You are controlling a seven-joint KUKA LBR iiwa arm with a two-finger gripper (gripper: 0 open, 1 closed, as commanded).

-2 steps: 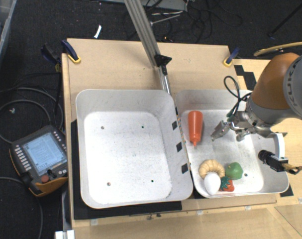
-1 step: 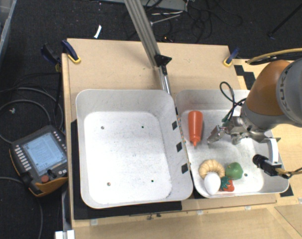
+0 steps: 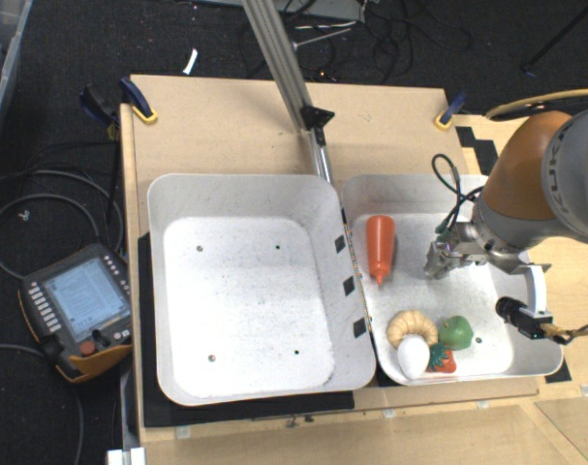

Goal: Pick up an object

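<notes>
dark floor with cables surrounds a tan bench (image 3: 235,124) holding two white bins. left bin (image 3: 245,289) fills the frame's middle; right bin (image 3: 410,201) sits at centre right. gripper (image 3: 442,263) hangs over the right bin, reaching in from the right edge; whether it is spread or closed cannot be told, and nothing shows in it. orange carrot (image 3: 380,246) lies just left of the gripper, apart from it. below, near the bin's lower wall, cluster a croissant (image 3: 412,325), white egg (image 3: 413,357), green piece (image 3: 456,332) and small red piece (image 3: 442,360). pendant (image 3: 76,308) lies at far left.
</notes>
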